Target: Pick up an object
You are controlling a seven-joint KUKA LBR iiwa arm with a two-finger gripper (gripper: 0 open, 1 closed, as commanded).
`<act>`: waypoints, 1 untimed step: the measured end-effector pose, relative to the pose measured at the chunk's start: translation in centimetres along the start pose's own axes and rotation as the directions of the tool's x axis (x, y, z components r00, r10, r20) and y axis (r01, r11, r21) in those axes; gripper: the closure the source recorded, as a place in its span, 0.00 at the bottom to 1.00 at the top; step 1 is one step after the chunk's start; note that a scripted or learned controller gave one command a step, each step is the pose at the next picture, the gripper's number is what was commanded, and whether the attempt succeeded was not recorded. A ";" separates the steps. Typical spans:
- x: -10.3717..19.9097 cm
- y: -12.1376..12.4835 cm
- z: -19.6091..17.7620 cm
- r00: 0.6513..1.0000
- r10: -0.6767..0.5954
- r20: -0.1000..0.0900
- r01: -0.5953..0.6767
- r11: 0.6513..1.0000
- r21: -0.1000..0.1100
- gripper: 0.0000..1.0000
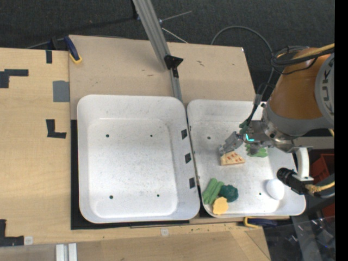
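The tan wedge-shaped piece (232, 159) lies flat on the floor of the right bin (209, 118), about midway across it, and it looks like the thing being gone after. The gripper (235, 143) hangs just above it and a touch to the bin's far side, with one grey finger (229, 144) slanting down toward the wedge's upper edge. From where I stand I cannot tell whether the fingers are spread or drawn together; the wrist and its green-lit housing hide too much. Nothing sits between them that I can make out, and the wedge rests on the bin floor, so I would judge the pick as not yet made: the approach is done, the closing and lifting are left.

Just beside the wedge, toward the arm, a small green piece (260, 151) peeks out from under the wrist. Nearer the bin's front rim lie a green ridged toy (212, 190), a dark teal lump (230, 192) and a yellow lump (220, 205), bunched together and touching. A white ball (274, 189) sits in the front corner on the arm's side. The left bin (87, 145) adjoins on the desk (32, 102).
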State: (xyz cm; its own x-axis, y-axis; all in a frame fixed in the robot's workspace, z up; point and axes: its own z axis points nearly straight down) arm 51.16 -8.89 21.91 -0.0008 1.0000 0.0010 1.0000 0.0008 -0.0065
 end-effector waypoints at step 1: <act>0.0 0.1 -0.2 1.000 0.000 0.000 0.000 1.000 -0.004 0.00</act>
State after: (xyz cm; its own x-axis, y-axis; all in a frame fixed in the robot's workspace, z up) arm 51.23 -8.91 22.10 -0.0013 1.0000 0.0006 1.0000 0.0013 -0.0024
